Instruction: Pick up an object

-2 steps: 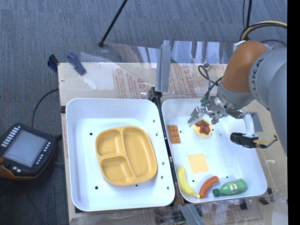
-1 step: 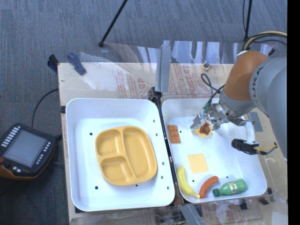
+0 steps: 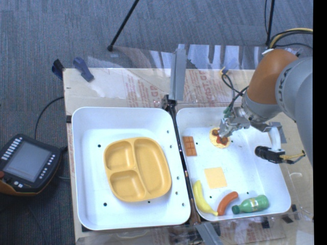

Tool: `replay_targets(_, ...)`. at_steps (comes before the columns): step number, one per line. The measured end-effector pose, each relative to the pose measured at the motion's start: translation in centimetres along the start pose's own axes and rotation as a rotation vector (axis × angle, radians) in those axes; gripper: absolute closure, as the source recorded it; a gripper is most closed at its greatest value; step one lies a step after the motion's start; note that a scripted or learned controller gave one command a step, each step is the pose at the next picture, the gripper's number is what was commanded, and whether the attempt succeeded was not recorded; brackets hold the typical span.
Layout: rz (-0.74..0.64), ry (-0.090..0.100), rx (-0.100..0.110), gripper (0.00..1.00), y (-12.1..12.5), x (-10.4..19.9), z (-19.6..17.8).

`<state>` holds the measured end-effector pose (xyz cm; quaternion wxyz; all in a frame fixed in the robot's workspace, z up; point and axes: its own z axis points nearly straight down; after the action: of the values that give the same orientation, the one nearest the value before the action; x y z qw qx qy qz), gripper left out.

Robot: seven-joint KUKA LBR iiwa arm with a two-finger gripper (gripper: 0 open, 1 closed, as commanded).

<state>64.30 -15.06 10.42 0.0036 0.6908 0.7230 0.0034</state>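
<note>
A small round yellow toy food piece with a red centre [image 3: 221, 139], resembling a tart or pizza, lay flat on the floor of the right-hand white bin [image 3: 265, 180], in its upper middle part. It was judged to be light, rigid moulded plastic, thin and low-lying, so that a grip would best be taken across its outer rim; a smooth surface and shallow edge could let it slip from a loose pinch. The hand [image 3: 225, 131] stood directly over this piece, its tip at or just above the piece's upper edge, and whether it was in contact could not be told from this slanted view. How far the hand was parted, and whether it had hold of anything, could likewise not be told. The grey arm, with its orange band [image 3: 271, 71], reached in from the right and bent downward at the wrist, so that the hand pointed down and leftward into the bin. Elsewhere in the same bin lay a brown waffle-like rectangle [image 3: 189, 146] near the left wall, a pale yellow square slice [image 3: 215, 177] in the middle, and, along the near edge, a banana [image 3: 203, 199], a sausage [image 3: 227, 202] and a green bottle [image 3: 251, 204] on its side. The left-hand bin [image 3: 89, 137] held a yellow divided plate [image 3: 137, 168]. Both bins rested on the desk [image 3: 122, 88].
</note>
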Motion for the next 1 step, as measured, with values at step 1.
replay_targets(1,0.001,0.001,0.003,0.0,-0.08,0.0,0.16)
